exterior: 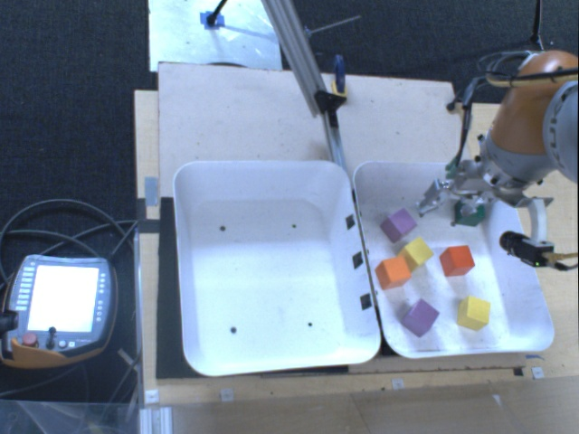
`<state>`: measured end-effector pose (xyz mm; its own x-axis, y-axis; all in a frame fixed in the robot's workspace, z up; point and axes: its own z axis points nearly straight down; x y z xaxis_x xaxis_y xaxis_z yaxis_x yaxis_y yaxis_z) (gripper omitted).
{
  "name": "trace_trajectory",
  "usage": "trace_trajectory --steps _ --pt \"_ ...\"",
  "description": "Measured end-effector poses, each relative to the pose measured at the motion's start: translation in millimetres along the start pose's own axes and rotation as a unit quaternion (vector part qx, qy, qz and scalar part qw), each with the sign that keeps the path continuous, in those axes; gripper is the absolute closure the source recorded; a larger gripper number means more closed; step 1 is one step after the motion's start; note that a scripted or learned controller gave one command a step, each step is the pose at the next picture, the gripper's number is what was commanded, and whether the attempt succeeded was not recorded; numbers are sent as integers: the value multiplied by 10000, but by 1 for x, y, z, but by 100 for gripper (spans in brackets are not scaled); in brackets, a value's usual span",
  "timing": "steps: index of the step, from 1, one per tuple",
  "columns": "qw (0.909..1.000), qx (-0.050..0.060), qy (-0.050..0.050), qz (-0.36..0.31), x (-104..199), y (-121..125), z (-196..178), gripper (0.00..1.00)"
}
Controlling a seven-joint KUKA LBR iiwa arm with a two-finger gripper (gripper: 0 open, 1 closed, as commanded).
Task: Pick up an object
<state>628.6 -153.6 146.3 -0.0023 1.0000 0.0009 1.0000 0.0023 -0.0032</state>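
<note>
Several small blocks lie in the right bin (pixel 534 328): a purple block (pixel 398 224), a yellow block (pixel 417 251), an orange block (pixel 393 271), a red block (pixel 457 260), a second purple block (pixel 421 316) and a second yellow block (pixel 473 312). My gripper (pixel 460 199) hangs over the bin's far part, up and right of the first purple block. A green block (pixel 470 212) shows just under the gripper, partly hidden by it. Whether the gripper touches it cannot be made out.
The left bin (pixel 194 242) stands beside the right one. A slanted metal pole (pixel 294 39) crosses above the bench's back. A teach pendant (pixel 59 310) lies on the floor at the left.
</note>
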Motion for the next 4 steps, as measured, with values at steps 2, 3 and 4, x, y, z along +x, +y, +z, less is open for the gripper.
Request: trace_trajectory --steps 2,3,4 --pt "10000 -51 -15 -7 -7 8 -62 100" --pt "10000 -35 -9 -10 -7 9 -67 100" --pt "10000 -14 5 -38 50 -6 -61 100"
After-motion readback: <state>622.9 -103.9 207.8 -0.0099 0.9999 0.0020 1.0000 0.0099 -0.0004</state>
